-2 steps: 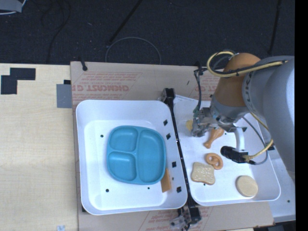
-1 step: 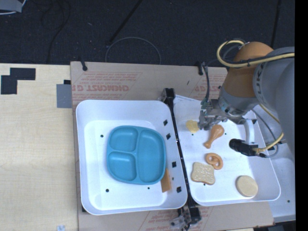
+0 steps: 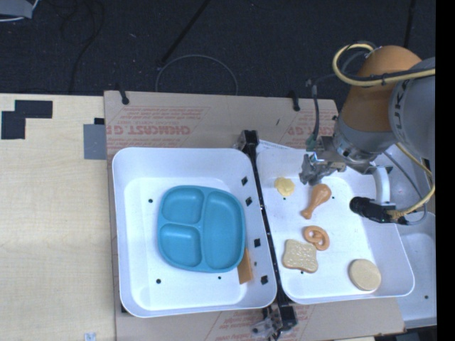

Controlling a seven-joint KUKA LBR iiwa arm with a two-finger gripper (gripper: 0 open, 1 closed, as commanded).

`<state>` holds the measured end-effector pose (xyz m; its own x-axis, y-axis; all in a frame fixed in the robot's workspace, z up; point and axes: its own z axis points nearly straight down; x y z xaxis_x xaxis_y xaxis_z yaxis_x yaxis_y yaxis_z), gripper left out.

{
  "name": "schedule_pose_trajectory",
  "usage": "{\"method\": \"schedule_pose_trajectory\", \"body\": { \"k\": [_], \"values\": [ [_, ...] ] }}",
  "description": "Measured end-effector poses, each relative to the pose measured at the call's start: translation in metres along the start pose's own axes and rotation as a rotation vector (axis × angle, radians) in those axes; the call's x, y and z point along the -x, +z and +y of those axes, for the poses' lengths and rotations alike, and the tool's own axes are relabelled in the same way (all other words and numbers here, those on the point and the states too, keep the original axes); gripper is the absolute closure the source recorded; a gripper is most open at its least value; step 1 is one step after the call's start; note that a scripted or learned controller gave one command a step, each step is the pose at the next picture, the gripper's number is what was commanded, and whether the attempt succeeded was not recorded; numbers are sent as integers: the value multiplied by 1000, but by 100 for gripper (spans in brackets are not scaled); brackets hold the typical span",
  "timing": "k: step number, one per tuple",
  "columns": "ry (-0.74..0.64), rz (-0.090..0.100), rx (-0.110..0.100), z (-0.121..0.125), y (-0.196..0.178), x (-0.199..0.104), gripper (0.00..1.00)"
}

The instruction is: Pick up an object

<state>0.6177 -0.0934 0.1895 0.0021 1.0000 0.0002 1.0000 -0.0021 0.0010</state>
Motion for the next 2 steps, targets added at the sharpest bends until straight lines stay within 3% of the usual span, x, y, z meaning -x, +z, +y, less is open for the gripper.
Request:
{"method": "schedule_pose_trajectory", "body": {
  "k": [1,2],
  "values": [
    [-4,0,-1,0,-32,1,100],
    [-6,2,-5,-17,-35,-46,100]
  ]
}}
